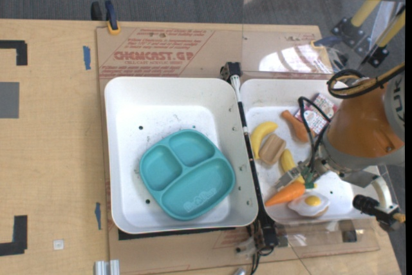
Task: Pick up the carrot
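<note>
The carrot (pixel 286 194) is orange with a green top and lies in the right bin (pixel 257 94), near its front edge, with its tip pointing left. My gripper (pixel 309 170) reaches down from the grey and orange arm (pixel 360 129) and sits right at the carrot's green end. The arm's body hides much of the gripper. The carrot still looks to be resting on the bin floor, beside a fried egg (pixel 309 203).
The right bin also holds a banana (pixel 261 134), a tan bread piece (pixel 272 148), a small yellow item (pixel 287 160), an orange-red sausage (pixel 295 125) and a printed packet (pixel 318 110). A teal divided plate (pixel 187 174) lies in the left bin (pixel 129 106).
</note>
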### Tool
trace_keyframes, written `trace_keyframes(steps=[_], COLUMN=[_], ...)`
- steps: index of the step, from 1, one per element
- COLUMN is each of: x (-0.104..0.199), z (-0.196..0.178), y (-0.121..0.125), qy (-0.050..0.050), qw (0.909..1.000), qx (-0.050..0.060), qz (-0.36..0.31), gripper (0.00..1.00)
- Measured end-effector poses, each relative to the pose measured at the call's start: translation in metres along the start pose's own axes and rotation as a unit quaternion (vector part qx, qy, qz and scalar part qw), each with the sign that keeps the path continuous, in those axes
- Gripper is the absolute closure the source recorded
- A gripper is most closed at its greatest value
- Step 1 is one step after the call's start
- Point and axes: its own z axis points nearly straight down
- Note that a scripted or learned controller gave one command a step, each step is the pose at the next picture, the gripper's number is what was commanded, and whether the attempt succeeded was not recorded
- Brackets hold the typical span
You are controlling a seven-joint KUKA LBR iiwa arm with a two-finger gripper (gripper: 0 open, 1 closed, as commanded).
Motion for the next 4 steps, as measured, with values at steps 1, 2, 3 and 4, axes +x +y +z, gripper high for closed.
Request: trace_keyframes(steps=[1,2,3,4], x=[-0.004,0.000,0.095,0.132], z=[-0.012,-0.003,-0.098,-0.165], y=[0.002,0.000,0.081,0.099], qy=[-0.006,-0.001,0.007,0.004], qw=[1.0000,0.9987,0.9999,0.9773], qx=[-0.005,0.001,0.003,0.008], qz=[0.002,-0.052,-0.007,0.212], gripper=[1.00,1.00,1.00,1.00])
